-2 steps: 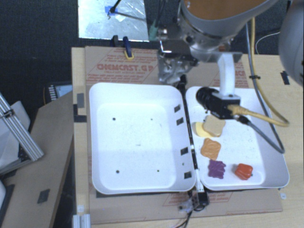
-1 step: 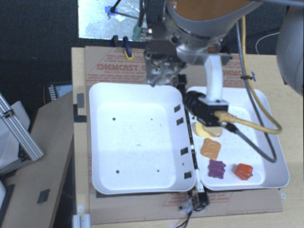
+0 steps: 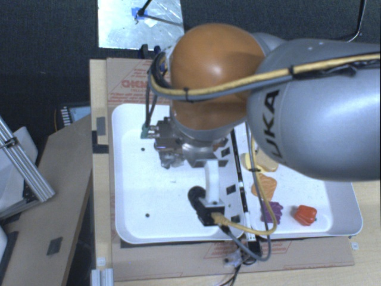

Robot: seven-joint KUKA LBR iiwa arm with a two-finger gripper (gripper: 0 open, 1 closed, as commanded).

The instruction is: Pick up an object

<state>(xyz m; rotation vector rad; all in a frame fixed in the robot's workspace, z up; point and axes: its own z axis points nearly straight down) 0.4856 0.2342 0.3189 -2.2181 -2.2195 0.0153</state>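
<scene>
The arm (image 3: 309,118) is the biggest worry. Its bulk covers the far part of both bins, so whatever lies under it cannot be judged, and a grasp planned there would be blind.

The left bin (image 3: 134,219) shows only bare white floor where it is visible. The claw (image 3: 171,154) hangs over the middle of this bin, near its far edge. If it comes down here, it would likely close on nothing. I cannot tell whether the claw is apart or together, since the wrist hides its tip, and nothing shows in its grip.

The right bin (image 3: 342,216) holds every thing I can see, all well apart from the claw. They lie toward the near edge, so a low grasp could scrape the wall or the rim shared with the left bin.

The orange piece (image 3: 266,186) lies just beside that shared rim. It looks flat and thin, so it could slide away rather than lift. The red block (image 3: 305,214) sits near the near edge, chunky and free on all sides, and looks the easiest pick. The purple piece (image 3: 272,210) is small and lies between the other two, partly behind a cable.
</scene>
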